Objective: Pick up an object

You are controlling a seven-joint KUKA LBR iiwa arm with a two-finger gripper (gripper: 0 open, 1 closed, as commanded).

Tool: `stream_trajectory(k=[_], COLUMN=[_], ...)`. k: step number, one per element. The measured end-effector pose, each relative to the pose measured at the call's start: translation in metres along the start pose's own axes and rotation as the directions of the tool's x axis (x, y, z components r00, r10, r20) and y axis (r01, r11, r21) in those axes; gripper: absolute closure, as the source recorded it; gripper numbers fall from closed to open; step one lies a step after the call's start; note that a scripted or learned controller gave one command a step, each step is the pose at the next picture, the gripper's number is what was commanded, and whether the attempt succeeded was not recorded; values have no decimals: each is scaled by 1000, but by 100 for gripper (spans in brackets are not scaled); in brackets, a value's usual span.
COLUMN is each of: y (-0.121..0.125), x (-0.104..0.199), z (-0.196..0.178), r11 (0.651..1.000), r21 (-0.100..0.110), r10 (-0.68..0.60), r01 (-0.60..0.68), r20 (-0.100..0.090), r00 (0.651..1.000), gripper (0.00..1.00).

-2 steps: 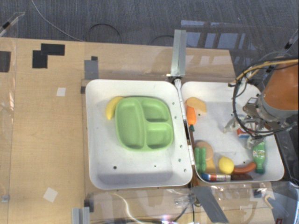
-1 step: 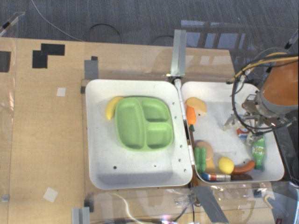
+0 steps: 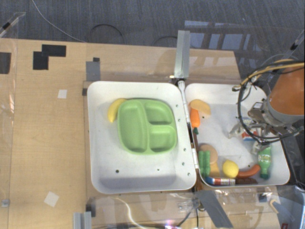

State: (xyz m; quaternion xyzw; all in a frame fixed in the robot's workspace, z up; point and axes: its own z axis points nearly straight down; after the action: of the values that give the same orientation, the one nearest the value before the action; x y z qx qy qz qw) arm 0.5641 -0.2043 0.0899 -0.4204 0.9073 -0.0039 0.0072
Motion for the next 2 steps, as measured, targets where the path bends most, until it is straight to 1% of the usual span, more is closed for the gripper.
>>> stream_trajectory(k=[1, 2], y=[-15, 16], x=[-14, 14], z=[1, -1], r11=[999, 1000], r21=[-4, 0], r10=[-52, -27], r01=[52, 27], r20=[-1, 1], r00=[999, 1000], gripper=[0, 0])
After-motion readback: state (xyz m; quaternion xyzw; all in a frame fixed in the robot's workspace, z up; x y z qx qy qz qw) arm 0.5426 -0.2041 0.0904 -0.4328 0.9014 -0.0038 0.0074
